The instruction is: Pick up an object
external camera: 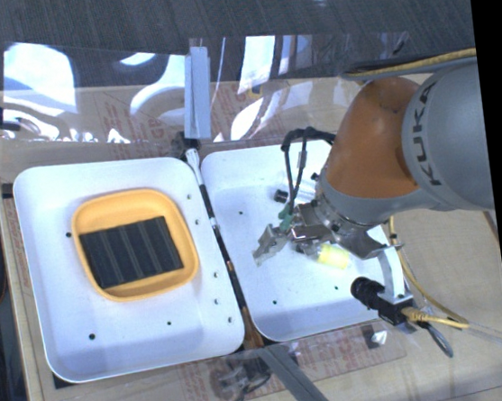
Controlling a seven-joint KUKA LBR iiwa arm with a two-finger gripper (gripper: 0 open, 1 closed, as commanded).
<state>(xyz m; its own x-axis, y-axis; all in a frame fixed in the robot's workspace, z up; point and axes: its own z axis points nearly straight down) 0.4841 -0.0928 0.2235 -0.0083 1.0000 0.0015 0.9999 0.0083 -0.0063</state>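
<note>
Jaws over right bin (286, 304), small yellow object (332, 256) near

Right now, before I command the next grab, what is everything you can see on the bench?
left bin: one, white, left half of the bench
right bin: one, white, beside it on the right
tray: one, yellow-orange with a black ribbed insert, middle of the left bin
small object: one, pale yellow, in the right bin, partly hidden by the wrist
arm: one, grey with an orange band, reaching over the right bin
claw: one, grey, low over the right bin's middle
</note>
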